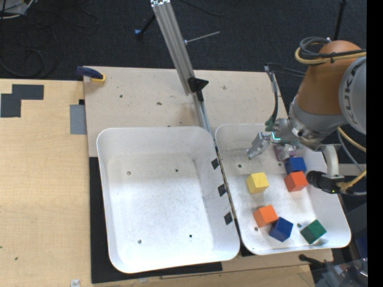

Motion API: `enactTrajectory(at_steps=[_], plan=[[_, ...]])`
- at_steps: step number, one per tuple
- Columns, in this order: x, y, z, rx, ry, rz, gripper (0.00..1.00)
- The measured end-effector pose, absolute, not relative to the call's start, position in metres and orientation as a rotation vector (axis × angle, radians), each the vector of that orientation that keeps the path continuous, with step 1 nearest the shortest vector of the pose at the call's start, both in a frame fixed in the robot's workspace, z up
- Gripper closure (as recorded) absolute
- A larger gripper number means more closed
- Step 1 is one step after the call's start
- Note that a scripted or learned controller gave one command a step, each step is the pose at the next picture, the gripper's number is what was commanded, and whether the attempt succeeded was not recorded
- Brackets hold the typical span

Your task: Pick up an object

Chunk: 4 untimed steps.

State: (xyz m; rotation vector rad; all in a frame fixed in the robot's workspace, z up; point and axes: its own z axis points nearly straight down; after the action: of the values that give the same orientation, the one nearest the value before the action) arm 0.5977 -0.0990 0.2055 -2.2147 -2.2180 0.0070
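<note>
Green cube [313,231] sits lowest among matte blocks; metal tool [258,146] hangs, fingers apart.

You get even, diffuse overhead light; the left white bin [161,202] reads bright, mildly washed out. Shadows beside it are soft. Floor beyond it is dim. Overall slightly soft, grainy.

Arm [326,94] seen entering from right, orange band above wrist, grey wrist angled down and leftward. Hand [258,147] carried low at arm's left end. Nothing seen between fingers; finger state not determinable.
</note>
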Motion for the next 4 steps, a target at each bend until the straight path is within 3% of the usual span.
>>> enactTrajectory(at_steps=[1,3,4], plan=[[0.599,-0.100,0.208,-2.220,-2.219,0.002,0.00],[0.588,-0.104,0.112,-2.216,-2.216,0.009,0.00],[0.589,-0.103,0.092,-2.221,-2.220,0.002,0.00]])
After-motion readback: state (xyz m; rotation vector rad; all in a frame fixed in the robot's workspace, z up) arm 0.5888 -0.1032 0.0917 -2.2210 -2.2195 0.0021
